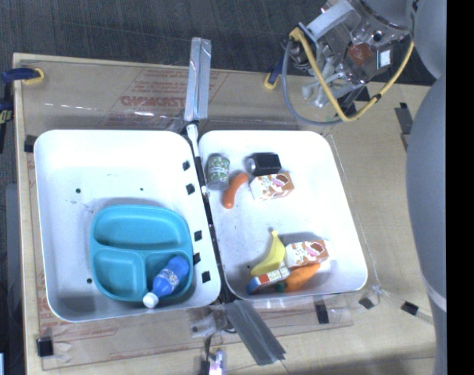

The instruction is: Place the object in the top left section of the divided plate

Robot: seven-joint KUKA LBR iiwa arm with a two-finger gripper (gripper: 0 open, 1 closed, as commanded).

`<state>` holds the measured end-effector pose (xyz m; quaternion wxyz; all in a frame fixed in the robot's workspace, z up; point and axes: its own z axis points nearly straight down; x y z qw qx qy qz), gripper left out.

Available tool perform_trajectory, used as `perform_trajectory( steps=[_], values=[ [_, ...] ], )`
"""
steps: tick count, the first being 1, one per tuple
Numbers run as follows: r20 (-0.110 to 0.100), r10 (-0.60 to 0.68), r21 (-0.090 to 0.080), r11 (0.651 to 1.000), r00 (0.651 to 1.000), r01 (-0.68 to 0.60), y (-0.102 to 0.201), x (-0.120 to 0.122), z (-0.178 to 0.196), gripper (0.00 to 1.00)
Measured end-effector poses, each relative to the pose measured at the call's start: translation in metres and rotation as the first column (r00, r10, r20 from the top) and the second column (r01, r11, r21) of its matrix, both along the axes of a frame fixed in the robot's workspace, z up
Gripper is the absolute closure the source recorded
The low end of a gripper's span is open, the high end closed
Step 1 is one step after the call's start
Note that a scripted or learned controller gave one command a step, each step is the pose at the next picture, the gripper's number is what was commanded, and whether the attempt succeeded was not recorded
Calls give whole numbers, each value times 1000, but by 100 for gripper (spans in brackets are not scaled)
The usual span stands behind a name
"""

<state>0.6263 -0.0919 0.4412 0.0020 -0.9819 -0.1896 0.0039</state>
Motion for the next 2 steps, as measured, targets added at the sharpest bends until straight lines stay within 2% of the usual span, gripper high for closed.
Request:
perform_trajectory(
  steps=[1,2],
  values=[
    [-3,57,3,998,998,-57,-19,-3,-1,100],
    [-4,58,3,998,998,-58,-19,-3,-1,0]
  ],
)
